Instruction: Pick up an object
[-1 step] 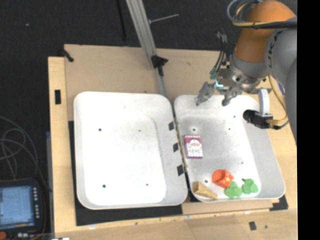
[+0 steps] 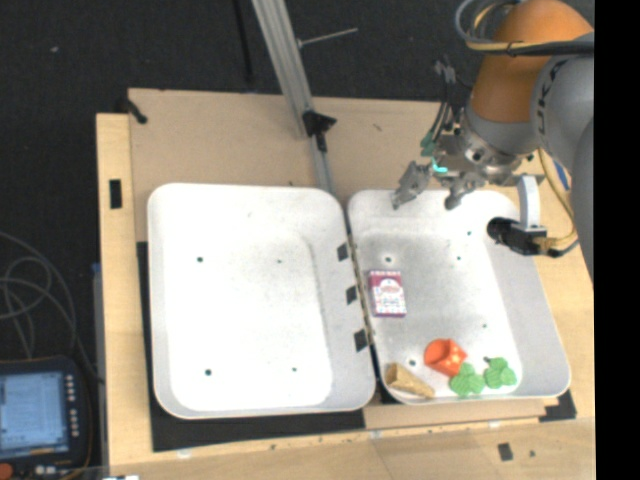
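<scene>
My gripper (image 2: 430, 194) hangs over the far edge of the right bin (image 2: 520, 298), its two fingers spread apart with nothing between them. A small purple and white box (image 2: 387, 294) lies in that bin near its left wall. At the bin's near end sit an orange-red object (image 2: 444, 355), a green leafy piece (image 2: 484, 377) and a tan wedge (image 2: 408, 380). All of these lie well below the gripper in the view, none touching it.
The left bin (image 2: 250, 298) sits beside the right one, joined by dark clips (image 2: 352, 293). A slanted metal pole (image 2: 285, 58) rises behind the bins. A black cable connector (image 2: 515, 235) hangs by the right bin's far right side.
</scene>
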Controlling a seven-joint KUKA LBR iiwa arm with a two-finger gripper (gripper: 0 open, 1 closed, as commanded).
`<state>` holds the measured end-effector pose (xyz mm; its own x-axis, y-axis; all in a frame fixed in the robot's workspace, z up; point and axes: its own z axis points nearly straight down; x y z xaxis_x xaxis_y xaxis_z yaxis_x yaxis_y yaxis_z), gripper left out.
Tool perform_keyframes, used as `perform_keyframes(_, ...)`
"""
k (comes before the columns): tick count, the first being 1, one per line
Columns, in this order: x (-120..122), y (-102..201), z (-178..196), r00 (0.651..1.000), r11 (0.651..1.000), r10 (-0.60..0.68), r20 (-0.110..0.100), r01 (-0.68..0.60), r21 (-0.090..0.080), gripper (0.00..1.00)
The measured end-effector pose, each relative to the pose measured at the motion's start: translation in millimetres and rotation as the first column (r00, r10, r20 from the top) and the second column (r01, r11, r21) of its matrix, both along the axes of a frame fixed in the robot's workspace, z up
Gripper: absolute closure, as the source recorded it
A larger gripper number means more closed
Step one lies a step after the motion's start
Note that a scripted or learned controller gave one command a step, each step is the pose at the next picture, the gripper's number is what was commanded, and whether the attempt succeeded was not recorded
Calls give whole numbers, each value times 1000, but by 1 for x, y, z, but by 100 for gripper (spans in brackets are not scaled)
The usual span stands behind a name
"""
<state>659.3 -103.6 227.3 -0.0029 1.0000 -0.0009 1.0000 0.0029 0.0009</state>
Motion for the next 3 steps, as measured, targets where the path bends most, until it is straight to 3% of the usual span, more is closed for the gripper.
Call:
perform_keyframes(2, -22, -7, -103, 1000, 1000, -5, -5, 5, -1, 0)
perform_keyframes(3, -22, -8, -127, 1000, 1000, -7, -3, 7, -1, 0)
